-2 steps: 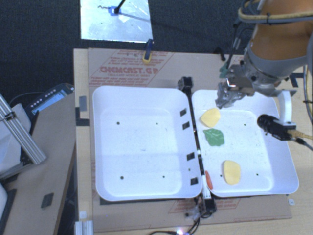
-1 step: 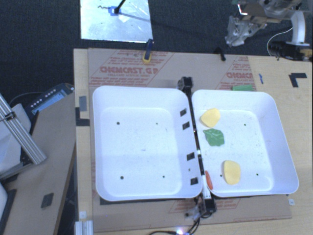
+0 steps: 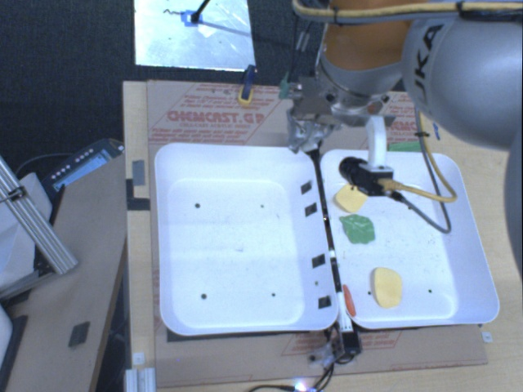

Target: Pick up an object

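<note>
Gripper positioned over rear rim between bins; state of fingers cannot be determined, nothing seen held. Yellow piece, green piece and yellow oval lying in right bin. Pick judged not yet accomplished; descent, grasp, lift outstanding.

Bright, even overhead light. The white bins look nearly washed out, and a foil sheet glares. Shadows are soft. The near arm is blurred; the picture is slightly grainy.
</note>
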{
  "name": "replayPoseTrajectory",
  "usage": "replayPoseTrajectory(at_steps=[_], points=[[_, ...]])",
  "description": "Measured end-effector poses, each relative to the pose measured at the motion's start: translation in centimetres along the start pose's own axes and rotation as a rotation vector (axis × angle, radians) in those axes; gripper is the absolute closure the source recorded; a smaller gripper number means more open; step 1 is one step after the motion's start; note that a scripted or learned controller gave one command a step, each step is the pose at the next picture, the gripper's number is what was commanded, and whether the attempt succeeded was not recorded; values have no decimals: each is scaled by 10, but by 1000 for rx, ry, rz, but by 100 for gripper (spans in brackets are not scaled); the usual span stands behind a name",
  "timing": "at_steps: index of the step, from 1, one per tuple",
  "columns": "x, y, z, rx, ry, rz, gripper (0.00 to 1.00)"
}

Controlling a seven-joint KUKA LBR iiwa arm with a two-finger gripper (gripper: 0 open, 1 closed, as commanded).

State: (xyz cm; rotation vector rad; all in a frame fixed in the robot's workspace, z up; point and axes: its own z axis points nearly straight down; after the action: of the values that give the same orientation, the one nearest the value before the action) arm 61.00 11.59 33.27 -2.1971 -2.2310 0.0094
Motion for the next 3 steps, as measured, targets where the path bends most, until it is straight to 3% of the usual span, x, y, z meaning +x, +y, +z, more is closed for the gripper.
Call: replayPoseTrajectory(at_steps=[1,2,3], points=[[-22,-32,-129,-27,0,12,100],[-60,16,-164,-21,-4,17,100],[48,-29,-205,-18,3,-1,100]])
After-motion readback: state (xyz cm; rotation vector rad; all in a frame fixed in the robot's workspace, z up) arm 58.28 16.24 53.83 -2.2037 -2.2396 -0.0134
